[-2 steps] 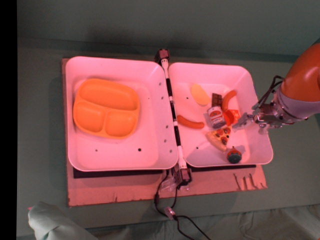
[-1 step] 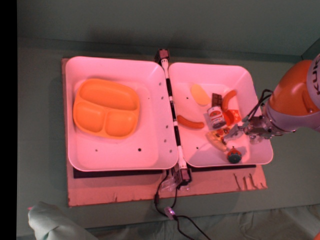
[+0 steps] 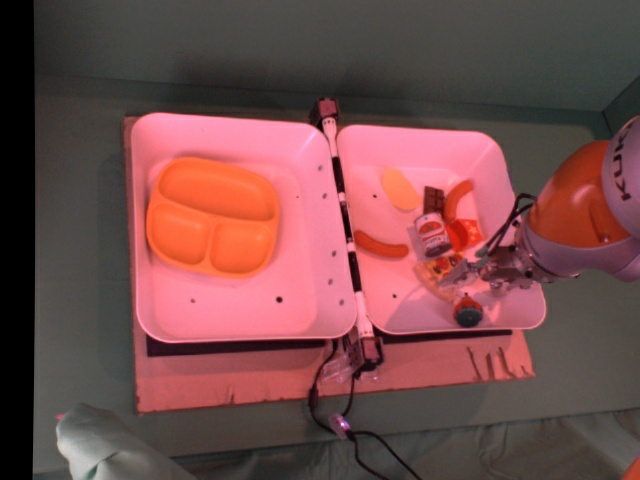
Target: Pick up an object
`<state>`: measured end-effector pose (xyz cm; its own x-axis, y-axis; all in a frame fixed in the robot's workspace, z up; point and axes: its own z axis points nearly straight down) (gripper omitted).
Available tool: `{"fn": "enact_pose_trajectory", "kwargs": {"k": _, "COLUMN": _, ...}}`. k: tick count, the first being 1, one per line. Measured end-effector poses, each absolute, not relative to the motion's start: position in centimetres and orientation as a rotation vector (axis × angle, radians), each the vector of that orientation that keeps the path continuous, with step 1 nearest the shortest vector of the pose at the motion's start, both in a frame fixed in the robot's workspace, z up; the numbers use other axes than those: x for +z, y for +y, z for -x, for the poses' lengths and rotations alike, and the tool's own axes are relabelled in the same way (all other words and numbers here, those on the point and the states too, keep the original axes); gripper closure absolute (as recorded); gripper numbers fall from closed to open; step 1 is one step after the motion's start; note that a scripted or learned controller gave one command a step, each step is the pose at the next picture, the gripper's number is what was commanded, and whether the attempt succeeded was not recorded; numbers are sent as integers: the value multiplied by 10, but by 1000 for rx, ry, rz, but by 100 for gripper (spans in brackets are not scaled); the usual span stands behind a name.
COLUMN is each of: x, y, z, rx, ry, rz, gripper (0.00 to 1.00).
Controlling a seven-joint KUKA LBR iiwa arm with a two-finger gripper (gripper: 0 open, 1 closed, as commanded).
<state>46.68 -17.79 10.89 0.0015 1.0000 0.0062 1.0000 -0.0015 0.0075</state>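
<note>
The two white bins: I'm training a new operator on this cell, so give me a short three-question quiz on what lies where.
1. True or false: the orange divided plastic tray lies in the left-hand white bin.
2. Near which bin does the grey two-finger gripper sit? A) left-hand B) right-hand white bin
3. Fill in: the long orange sausage-shaped toy lies just ___ of the black-and-white divider.

Key: 1 true; 2 B; 3 right.
</note>
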Motion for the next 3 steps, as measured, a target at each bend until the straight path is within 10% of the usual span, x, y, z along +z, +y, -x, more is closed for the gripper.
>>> {"fn": "enact_pose_trajectory", "kwargs": {"k": 1, "x": 110, "y": -179, "z": -470, "rx": 16, "ry": 2210, "rz": -2217, "gripper": 0}}
{"fn": "enact_pose_trajectory", "kwargs": {"k": 2, "x": 122, "y": -179, "z": -472, "rx": 23, "ry": 2202, "rz": -2214, "gripper": 100}}
{"fn": "enact_pose_trajectory", "kwargs": {"k": 3, "x": 170, "y": -175, "z": -468, "rx": 3, "ry": 2212, "rz": -2218, "gripper": 100}}
